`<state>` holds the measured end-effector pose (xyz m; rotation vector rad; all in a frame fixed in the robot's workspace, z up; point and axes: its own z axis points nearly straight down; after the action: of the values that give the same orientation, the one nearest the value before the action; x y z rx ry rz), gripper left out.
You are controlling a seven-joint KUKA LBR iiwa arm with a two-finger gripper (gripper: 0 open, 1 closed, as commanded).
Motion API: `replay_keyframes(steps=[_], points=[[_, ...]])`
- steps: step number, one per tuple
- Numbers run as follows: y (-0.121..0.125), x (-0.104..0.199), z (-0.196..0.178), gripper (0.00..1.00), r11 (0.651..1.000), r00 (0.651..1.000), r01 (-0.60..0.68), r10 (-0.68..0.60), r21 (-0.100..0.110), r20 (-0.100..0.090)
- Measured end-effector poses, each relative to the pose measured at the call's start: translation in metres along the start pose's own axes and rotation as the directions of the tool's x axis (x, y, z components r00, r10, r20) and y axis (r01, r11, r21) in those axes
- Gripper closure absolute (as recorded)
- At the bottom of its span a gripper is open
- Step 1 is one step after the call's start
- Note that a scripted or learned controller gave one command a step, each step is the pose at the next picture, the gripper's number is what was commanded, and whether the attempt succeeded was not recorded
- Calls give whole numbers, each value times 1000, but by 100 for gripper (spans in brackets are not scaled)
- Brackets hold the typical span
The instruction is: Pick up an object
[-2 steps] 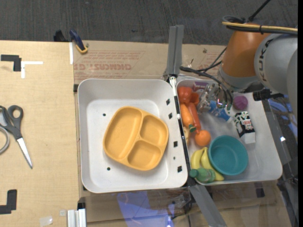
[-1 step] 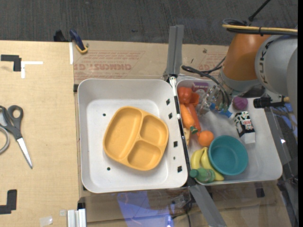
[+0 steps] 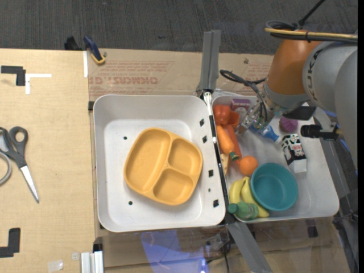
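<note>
Nearest in the right bin (image 3: 318,209) lay bananas (image 3: 238,191) beside a teal bowl (image 3: 275,187), with a carrot (image 3: 227,139) further back. The gripper (image 3: 254,121) hung low over that bin's far end, just above a blue object (image 3: 269,132); whether it was open or closed could not be told.

One fixed overhead camera, slanted down, both bins (image 3: 102,169) framed
</note>
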<state>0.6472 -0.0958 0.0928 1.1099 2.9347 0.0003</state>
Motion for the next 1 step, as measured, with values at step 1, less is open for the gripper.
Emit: replay_keyframes(steps=[1], points=[[-52, 45, 1, 100, 959, 959, -282, 282, 3, -3]])
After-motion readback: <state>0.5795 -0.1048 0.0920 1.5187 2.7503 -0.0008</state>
